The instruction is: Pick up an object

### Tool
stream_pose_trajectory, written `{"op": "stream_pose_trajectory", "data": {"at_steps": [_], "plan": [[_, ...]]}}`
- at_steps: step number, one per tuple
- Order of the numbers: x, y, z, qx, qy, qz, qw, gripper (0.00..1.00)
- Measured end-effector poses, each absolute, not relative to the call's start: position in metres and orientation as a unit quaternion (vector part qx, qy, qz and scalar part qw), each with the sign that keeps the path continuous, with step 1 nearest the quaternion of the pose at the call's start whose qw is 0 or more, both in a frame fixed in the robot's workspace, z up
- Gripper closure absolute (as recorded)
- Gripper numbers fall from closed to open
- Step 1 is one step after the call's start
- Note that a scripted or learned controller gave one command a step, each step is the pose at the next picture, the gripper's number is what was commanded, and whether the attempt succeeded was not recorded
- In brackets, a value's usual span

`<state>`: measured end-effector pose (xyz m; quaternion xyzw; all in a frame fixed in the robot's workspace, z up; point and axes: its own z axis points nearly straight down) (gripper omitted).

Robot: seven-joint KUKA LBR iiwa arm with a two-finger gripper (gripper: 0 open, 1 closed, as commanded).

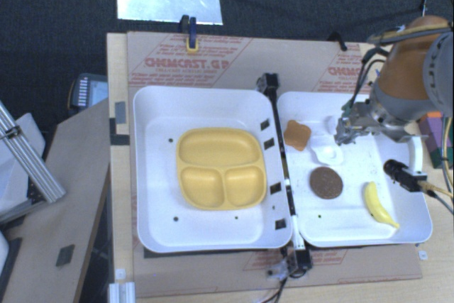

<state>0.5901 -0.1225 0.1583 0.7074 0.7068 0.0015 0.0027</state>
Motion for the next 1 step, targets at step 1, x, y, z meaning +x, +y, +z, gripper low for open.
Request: {"op": "stream_pose_trajectory", "data": {"at_steps": [1], "plan": [[0.5859,-0.1251,0.204,0.707,0.707,0.0017,0.003,1.0]]}}
